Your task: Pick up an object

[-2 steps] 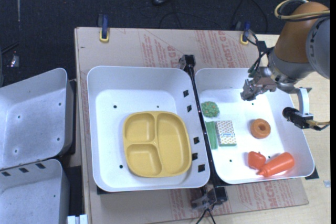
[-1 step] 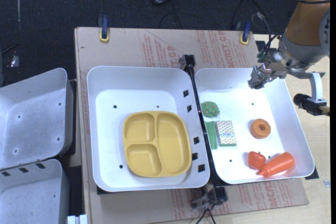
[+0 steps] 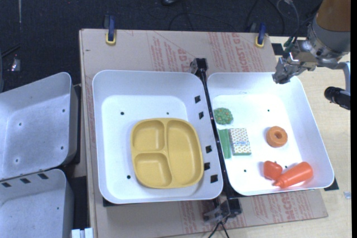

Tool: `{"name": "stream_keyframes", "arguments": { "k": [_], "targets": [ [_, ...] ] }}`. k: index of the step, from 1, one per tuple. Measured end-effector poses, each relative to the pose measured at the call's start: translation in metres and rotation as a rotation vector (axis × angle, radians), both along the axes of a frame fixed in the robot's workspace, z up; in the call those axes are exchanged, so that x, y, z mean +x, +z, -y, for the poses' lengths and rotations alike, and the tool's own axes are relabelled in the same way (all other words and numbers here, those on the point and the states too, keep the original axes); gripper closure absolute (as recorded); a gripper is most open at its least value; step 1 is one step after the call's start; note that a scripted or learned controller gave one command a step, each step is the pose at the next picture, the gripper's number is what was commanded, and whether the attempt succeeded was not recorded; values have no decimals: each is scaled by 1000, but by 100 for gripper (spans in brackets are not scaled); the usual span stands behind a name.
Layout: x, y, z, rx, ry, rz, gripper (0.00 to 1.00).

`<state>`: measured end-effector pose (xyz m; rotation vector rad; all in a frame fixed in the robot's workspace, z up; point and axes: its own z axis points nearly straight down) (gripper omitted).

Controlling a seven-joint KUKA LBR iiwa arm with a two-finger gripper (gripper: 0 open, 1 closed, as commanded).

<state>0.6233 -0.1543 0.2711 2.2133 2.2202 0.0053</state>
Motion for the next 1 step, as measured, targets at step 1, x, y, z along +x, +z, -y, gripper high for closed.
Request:
{"name": "stream_keyframes", "arguments": {
  "k": [1],
  "targets": [
    [-11, -8, -57, 3, 4, -9, 100]
  ]
}}
